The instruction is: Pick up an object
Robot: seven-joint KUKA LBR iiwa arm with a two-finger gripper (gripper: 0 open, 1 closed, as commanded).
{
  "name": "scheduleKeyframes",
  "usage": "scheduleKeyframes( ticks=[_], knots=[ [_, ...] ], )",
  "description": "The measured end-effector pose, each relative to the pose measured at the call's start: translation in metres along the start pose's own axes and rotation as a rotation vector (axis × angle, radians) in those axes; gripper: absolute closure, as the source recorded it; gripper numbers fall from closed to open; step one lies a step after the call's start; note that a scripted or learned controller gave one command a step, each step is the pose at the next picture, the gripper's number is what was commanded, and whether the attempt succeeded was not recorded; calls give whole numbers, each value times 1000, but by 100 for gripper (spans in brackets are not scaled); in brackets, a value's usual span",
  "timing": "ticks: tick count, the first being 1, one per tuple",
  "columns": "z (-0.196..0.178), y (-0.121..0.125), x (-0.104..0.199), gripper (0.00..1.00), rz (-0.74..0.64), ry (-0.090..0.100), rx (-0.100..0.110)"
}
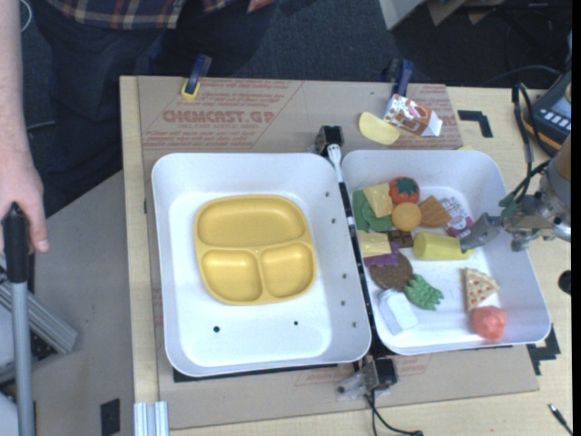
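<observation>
Camera view, left to right: we've got a yellow divided plate (254,247) sitting in the left bin (172,243). The right bin (522,280) holds a pile of toy food (408,234), including a yellow block (441,246), pizza slice (477,288) and red piece (488,322). The pincer (478,232) hovers just beside the yellow block, and we can't tell how far open it is.

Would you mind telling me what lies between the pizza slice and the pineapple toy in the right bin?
The camera view shows only bare white bin floor between the pizza slice and the pineapple toy.
</observation>
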State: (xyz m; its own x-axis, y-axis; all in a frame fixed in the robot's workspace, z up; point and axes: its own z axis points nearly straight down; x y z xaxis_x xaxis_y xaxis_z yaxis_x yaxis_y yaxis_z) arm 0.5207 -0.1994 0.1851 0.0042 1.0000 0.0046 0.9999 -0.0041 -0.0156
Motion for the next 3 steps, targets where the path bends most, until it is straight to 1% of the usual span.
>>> scheduleKeyframes(
  ticks=[1,2,3],
  knots=[
    [-8,3,1,0,-4,-4,-14],
    [52,-1,-6,0,-3,-2,-9],
    [104,-1,-5,0,-4,-1,-9]
  ],
)
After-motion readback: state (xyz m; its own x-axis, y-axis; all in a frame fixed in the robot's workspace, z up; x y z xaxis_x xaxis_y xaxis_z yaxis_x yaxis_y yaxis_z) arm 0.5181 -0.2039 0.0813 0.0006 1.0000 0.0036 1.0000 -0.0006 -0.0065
